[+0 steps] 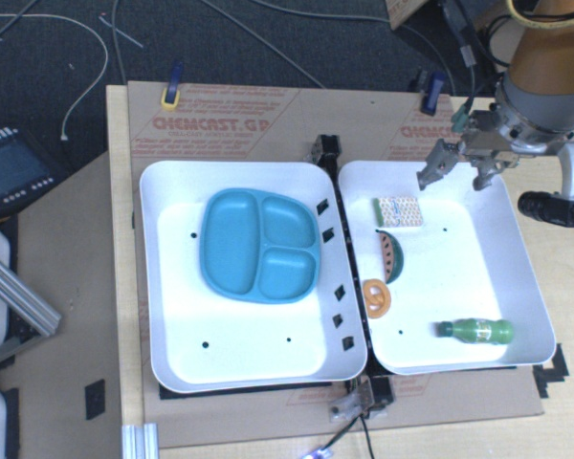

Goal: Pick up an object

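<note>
My gripper (458, 170) hangs over the far edge of the right bin (517, 256), open, with nothing between its fingers. Below and to its left in that bin lies a checkered packet (400, 212). A watermelon slice (391, 254) sits nearer the front along the bin's left side, and a pretzel (376, 297) lies just in front of it. A green bottle (475, 330) lies on its side near the bin's front right.
A blue divided plate (259, 246) rests in the left bin (172, 295). Black clips run down the divider between the bins. Blue clamps hold the cardboard at the bench's far edge.
</note>
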Available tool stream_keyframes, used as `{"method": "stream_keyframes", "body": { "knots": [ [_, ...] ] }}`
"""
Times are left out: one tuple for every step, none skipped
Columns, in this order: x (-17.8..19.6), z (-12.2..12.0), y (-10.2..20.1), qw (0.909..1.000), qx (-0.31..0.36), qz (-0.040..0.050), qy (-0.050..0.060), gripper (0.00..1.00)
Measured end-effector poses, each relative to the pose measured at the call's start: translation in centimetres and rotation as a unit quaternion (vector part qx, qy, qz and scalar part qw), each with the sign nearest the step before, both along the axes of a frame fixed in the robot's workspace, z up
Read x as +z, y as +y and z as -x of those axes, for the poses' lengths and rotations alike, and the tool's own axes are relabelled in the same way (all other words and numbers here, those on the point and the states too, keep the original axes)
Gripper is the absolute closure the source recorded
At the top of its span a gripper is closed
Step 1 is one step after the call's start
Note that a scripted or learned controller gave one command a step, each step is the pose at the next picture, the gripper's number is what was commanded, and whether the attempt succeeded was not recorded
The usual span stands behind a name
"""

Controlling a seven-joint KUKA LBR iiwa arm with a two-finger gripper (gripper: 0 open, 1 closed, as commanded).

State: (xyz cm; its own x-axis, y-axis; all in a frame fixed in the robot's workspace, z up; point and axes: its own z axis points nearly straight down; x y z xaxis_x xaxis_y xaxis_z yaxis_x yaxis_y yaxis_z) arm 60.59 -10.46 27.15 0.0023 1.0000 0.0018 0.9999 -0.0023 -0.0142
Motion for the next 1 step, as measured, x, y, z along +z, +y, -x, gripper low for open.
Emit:
{"method": "stream_keyframes", "body": {
  "knots": [
    [0.74,-0.19,0.02,1.0000,0.001,0.0007,-0.007,0.00]
  ]
}}
